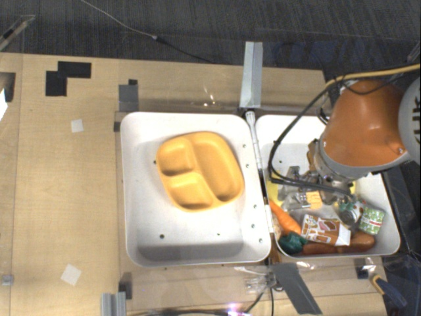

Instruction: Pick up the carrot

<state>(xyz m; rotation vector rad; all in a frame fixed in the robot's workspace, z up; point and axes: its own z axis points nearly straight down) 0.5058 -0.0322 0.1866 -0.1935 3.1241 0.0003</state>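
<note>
Two shallow white bins (131, 196) sit side by side on your worktop. Look in the right one: the small orange carrot (284, 218) lies near the left wall, beside a brown carton (323, 230). Your hand (309, 188) hangs just above it; I cannot tell its state. Next, I think you go down onto the carrot.

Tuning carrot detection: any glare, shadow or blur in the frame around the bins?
Camera view: carrot lit evenly and fairly sharp; arm's orange band hides much of the right bin; soft shadow along the left bin's near wall; small glare above its far rim.
</note>
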